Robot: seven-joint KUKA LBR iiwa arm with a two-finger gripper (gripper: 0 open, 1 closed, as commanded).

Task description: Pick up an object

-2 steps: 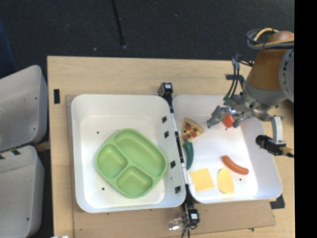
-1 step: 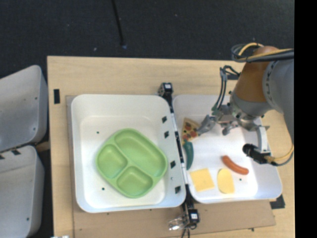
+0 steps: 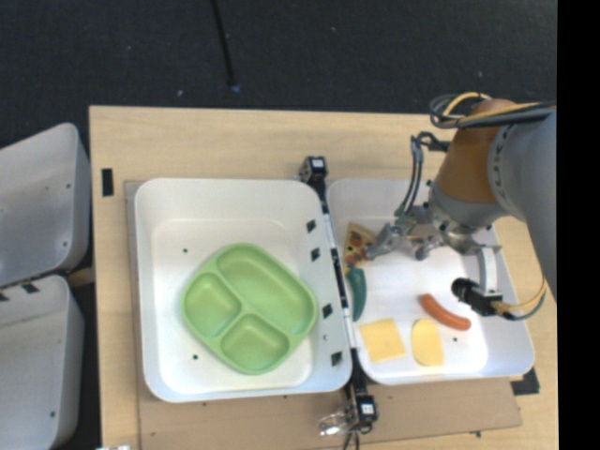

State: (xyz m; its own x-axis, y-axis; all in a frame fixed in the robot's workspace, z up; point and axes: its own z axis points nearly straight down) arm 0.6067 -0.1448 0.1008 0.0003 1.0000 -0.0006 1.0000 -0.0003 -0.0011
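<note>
gripper (image 3: 386, 240) sits low in the right bin (image 3: 511, 350), near that bin's upper-left part, reaching in from the right. whether it is wide, narrow or holding something: cannot tell, the tip is small and blurred against the white floor.

candidate objects, all in the right bin:
- small brown and orange patterned item (image 3: 355, 244), just left of the gripper tip, close to the bin's left wall. contact with the gripper: cannot tell.
- dark green curved piece (image 3: 357, 289), below the patterned item, lying along the left wall.
- red-orange sausage-shaped piece (image 3: 444, 311), toward the bin's middle right, lying at a slant, well apart from the gripper.
- flat yellow square (image 3: 382, 339), near the lower-left corner.
- paler yellow rounded piece (image 3: 427, 342), just right of the square, near it but apart.

left bin (image 3: 150, 251): holds a light green divided plate (image 3: 248, 307) with three compartments, lying flat around the bin's middle, turned at an angle to the bin walls.

arm (image 3: 506, 167): grey body with the orange band above the wrist, cables looping around it, over the right bin's upper right.

both bins rest side by side on the pale wood table (image 3: 216, 143). dark floor beyond the table's far edge.
</note>
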